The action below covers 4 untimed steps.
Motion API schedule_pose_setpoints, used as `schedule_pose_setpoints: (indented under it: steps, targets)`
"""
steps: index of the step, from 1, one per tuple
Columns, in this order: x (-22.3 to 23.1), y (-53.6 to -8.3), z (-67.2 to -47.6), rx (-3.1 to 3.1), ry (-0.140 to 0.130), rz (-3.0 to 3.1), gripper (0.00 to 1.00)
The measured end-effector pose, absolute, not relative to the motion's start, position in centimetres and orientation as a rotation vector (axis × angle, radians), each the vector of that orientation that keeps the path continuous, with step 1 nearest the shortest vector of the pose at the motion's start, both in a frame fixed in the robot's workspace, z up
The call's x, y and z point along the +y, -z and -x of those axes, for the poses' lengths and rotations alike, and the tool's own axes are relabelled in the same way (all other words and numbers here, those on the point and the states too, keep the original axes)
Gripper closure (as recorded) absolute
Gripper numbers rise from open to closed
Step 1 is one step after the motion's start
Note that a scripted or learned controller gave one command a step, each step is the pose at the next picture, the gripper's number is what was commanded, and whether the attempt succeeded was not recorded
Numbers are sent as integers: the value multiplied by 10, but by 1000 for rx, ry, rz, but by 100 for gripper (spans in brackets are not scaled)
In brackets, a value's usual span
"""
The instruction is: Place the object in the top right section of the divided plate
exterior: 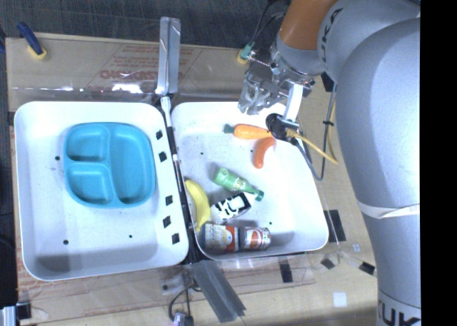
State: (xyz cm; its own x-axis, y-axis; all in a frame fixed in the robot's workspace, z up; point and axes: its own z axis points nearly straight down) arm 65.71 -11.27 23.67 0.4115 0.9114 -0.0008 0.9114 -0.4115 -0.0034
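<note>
End effector (258, 100): state cannot be told.
Carrot (250, 131): just below it, long axis left-right.
Plate (109, 163): left bin.

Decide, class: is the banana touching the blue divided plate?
Apart. The camera view shows the banana lying in the right bin and the blue plate in the left bin, with both bins' walls between them.

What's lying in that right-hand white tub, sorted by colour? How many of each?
Orange: 2, the carrot and the sausage
Yellow: 1, the banana
Green: 1, the green bottle
Black and white: 1, the small packet
Red and white: 1, the can
Total: 6
</note>
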Motion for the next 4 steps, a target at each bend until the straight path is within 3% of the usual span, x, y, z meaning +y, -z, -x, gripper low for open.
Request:
schedule_pose_setpoints:
  steps: [2, 3, 4]
  targets:
    - [-112, -256, -658, -1716, -5, 2628, 100]
    - [-34, -201, -644, -2037, -5, 2388, 100]
    - [-40, -318, -657, -2386, -1, 2046, 100]
